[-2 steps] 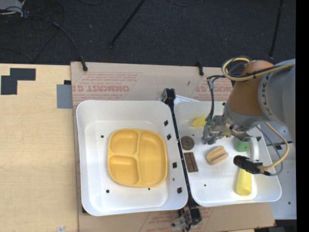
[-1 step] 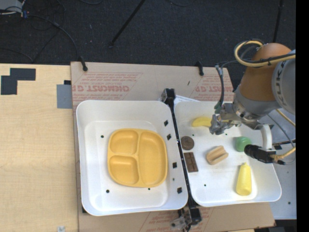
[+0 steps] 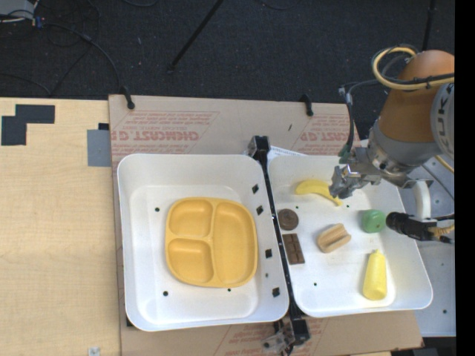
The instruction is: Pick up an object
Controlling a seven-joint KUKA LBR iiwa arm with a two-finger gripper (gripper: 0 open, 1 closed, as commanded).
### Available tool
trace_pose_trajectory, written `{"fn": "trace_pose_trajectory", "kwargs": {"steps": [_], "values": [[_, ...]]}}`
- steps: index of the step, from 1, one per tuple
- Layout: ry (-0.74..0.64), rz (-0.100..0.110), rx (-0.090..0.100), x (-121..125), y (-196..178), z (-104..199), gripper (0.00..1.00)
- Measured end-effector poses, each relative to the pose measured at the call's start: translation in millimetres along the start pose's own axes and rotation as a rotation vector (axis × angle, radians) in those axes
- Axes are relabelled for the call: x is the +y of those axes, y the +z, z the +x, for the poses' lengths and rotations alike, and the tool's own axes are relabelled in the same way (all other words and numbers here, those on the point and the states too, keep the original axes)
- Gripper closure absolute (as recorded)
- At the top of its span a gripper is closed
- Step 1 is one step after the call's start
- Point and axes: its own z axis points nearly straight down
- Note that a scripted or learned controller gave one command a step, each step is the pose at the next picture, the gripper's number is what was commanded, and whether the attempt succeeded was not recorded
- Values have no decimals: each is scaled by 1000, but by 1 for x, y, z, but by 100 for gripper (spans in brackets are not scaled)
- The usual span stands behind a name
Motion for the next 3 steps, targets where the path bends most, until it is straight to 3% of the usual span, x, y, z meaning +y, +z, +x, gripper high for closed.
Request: {"fn": "trace_pose_trajectory", "kwargs": {"steps": [3], "values": [[-5, 5, 2, 5, 4, 166, 100]]}}
